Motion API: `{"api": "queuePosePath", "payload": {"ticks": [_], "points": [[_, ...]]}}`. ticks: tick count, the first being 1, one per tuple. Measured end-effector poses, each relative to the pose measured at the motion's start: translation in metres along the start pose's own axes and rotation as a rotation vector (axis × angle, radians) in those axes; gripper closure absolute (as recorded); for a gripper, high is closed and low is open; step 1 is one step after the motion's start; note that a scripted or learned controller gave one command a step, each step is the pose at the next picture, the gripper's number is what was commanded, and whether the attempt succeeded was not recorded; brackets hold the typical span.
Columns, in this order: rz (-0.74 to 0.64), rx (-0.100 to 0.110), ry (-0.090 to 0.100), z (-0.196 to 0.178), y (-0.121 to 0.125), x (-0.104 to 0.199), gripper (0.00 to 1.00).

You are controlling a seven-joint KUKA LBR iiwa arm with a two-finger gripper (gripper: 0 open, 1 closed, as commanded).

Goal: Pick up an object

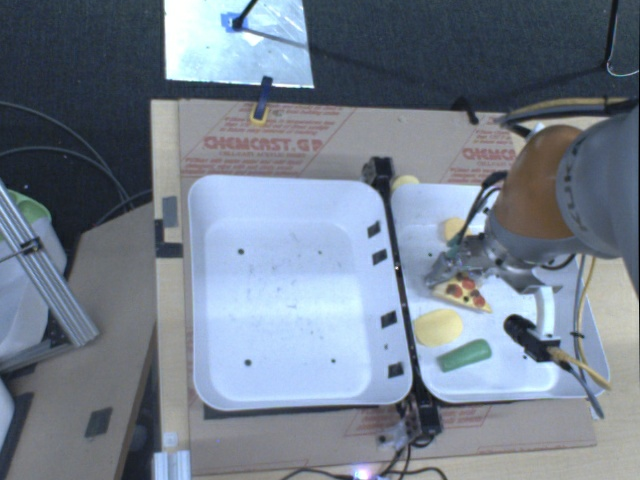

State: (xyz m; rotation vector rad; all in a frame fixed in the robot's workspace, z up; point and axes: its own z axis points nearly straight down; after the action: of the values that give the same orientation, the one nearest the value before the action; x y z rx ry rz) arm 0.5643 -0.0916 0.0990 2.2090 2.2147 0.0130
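A: Start from the far side. What lies well to the left of the end effector?

B: The left bin (290, 288), white and shallow, with a few dark specks on its floor. A black divider (392, 278) with clips runs between it and the right bin (500, 383), and both sit on the bench (300, 133).

A: And the end effector itself?

B: The end effector (452, 264) hangs low inside the right bin, close to its left wall, under the arm's orange band (535, 183). It is a dark tangle from this angle, so I cannot tell how it is set.

A: What is nearest to it?

B: A toy pizza slice (465, 291), orange with red dots, lies just below and a little right of it; they seem to touch, though that is hard to judge. A pale yellow round piece (438, 327) lies further below, slightly left, and a green cylinder (464, 354) lies beneath that, just beside it.

A: Anything above?

B: A small yellow object (453, 229) just above it, partly hidden by cables, and another yellowish bit (405, 182) at the bin's top left rim.
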Motion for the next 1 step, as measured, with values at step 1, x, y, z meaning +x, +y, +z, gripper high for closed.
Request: {"api": "queuePosePath", "payload": {"ticks": [1], "points": [[0.0, -0.001, 0.001, -0.0101, 0.0006, 0.0001, 1.0]]}}
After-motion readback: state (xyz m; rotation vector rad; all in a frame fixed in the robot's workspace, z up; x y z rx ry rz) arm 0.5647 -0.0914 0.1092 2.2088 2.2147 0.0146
